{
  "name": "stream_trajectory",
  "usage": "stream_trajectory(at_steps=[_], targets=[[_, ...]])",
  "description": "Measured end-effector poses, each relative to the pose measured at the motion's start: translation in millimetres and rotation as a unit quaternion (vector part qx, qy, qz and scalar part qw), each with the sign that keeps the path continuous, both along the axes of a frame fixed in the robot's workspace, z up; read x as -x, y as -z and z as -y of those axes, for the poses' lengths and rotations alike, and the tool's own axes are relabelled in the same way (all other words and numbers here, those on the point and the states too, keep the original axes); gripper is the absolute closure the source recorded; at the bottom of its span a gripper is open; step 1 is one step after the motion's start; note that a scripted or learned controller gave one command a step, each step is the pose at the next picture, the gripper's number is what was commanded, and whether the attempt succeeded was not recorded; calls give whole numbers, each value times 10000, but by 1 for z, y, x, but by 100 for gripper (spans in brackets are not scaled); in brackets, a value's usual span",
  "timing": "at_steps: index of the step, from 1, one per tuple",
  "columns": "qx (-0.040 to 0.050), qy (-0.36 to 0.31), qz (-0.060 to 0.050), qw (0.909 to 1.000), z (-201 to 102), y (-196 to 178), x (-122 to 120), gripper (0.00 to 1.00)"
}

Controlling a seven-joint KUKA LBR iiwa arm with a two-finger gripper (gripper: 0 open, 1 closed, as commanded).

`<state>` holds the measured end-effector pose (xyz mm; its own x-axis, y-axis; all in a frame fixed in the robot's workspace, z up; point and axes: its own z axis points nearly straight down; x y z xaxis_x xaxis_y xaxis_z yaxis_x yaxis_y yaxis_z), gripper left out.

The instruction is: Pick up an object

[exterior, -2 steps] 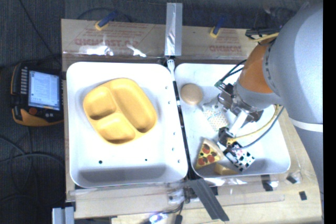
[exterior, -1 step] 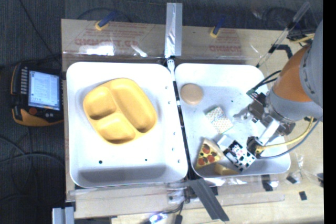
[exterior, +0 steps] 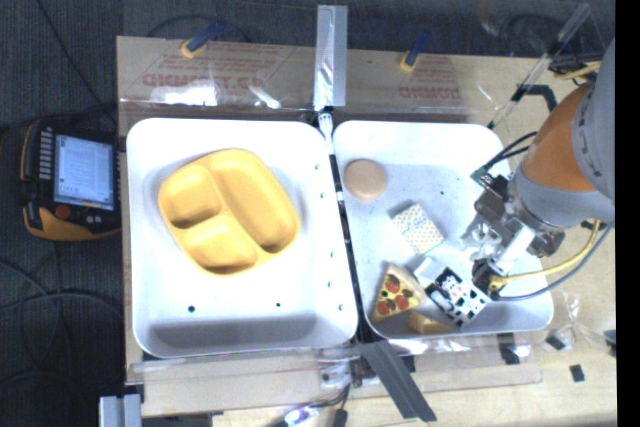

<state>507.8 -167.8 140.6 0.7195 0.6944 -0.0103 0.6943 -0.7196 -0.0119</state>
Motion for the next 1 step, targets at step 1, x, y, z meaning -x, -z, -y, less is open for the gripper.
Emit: stream_trajectory(at_steps=[1], targets=[[11, -1012, 48, 9949, 19, -121, 23, 100]])
